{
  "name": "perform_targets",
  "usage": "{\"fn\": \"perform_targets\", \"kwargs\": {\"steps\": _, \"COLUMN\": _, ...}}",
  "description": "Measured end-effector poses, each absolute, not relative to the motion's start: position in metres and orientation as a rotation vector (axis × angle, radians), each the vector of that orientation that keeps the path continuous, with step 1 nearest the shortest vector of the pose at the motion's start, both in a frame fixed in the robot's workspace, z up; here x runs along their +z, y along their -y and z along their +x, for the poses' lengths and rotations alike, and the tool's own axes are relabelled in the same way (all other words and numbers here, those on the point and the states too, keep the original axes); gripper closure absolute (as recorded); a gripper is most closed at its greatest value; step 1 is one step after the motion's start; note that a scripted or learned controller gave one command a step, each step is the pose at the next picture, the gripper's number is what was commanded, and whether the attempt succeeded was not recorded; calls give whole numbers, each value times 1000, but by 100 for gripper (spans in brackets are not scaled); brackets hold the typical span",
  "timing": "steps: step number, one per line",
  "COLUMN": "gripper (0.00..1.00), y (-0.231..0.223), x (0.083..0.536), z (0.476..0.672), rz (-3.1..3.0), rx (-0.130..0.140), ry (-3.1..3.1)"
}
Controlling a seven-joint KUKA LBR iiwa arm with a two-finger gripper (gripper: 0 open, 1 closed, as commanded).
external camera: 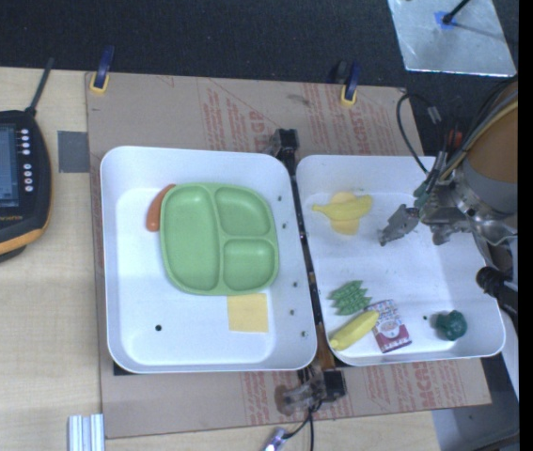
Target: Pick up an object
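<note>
A wooden bench (31, 346) topped with cardboard sheet (200, 111) meets dark floor (200, 17).

Grey arm (492, 191), orange band, black cables

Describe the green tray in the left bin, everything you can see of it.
The green tray is a pale green divided plate, plastic by its look, with rounded corners and three compartments: one long one on the view's left, two smaller ones stacked on the right. All three look empty. It lies flat, right side up, turned slightly, near the middle of the left bin. An orange-red item pokes out from beneath its upper left edge, and a yellow square lies just below its lower edge, about touching.
</note>
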State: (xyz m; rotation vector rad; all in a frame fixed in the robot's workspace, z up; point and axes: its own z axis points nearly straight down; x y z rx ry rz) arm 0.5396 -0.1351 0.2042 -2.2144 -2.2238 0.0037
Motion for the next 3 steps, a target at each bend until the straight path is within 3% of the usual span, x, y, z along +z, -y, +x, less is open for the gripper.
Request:
{"fn": "perform_targets", "kwargs": {"steps": 2, "gripper": 0, "y": 92, "x": 91, "z": 505, "rz": -2212, "rx": 6, "ry": 2225}}
{"fn": "perform_targets", "kwargs": {"steps": 3, "gripper": 100, "y": 93, "x": 101, "z": 506, "rz": -2209, "rx": 9, "ry": 2229}}
